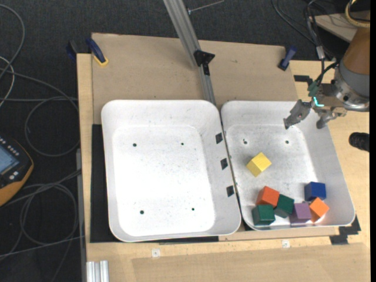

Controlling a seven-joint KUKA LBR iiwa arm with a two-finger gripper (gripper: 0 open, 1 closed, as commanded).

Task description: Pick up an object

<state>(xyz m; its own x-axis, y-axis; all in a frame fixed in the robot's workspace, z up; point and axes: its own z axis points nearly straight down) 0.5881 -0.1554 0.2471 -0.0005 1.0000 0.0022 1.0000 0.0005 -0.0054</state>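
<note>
The claw (309,117) is hovering open and empty at the frame's upper right; the yellow block (258,164) is lying below-left of it.

Pale wooden table (147,63) on dark carpeted floor (35,51), strewn with looping black cables (29,116), evenly lit from above.

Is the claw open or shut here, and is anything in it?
Open and holding nothing: the claw shows two fingers spread apart above the right bin's far edge, with bare bin floor between them.
</note>
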